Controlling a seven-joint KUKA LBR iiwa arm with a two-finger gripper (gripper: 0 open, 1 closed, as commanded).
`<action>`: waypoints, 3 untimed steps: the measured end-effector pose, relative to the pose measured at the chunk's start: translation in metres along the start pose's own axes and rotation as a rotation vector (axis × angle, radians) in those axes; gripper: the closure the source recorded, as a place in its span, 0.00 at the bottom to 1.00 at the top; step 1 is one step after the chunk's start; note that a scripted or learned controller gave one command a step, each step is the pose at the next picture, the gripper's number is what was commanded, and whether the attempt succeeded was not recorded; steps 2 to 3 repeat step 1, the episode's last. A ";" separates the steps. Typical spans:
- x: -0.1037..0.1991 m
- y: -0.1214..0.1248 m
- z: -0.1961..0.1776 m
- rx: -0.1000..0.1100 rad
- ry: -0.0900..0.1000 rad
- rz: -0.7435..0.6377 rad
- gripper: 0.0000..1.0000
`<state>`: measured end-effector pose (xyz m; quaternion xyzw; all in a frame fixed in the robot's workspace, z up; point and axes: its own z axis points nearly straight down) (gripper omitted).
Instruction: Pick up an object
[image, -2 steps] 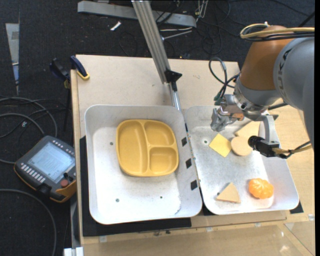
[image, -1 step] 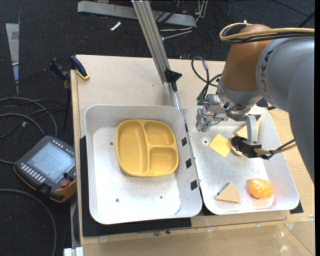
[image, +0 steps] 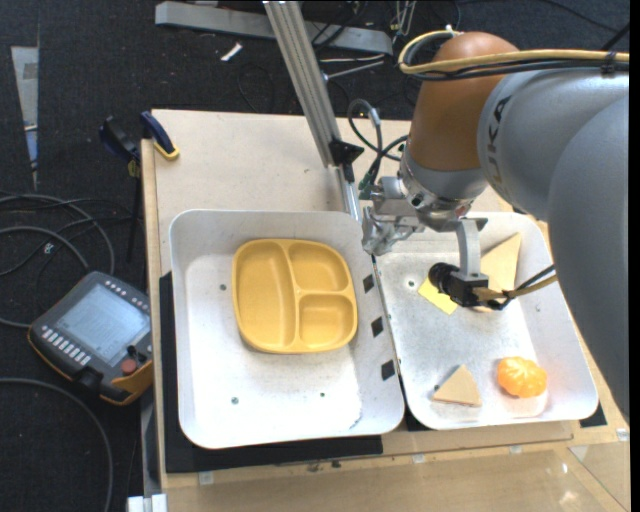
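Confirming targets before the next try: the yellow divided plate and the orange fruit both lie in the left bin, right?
No. The camera view shows the orange fruit in the right bin; the yellow divided plate does lie in the left bin.

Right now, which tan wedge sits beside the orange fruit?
The smaller wedge, left of the orange fruit; the other wedge lies farther back.

Pale wooden bench carrying two shallow white bins.
The bins sit side by side, edges meeting at the middle; the left bin rests on a dark sheet; the right bin lies just beside it; a blue-and-yellow clamp sits at the far left corner.
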<state>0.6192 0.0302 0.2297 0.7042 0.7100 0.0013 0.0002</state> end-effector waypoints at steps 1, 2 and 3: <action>0.061 0.012 0.005 0.000 0.000 -0.001 1.00; 0.061 0.012 0.005 0.000 0.000 -0.001 1.00; 0.061 0.012 0.005 0.000 0.000 -0.001 1.00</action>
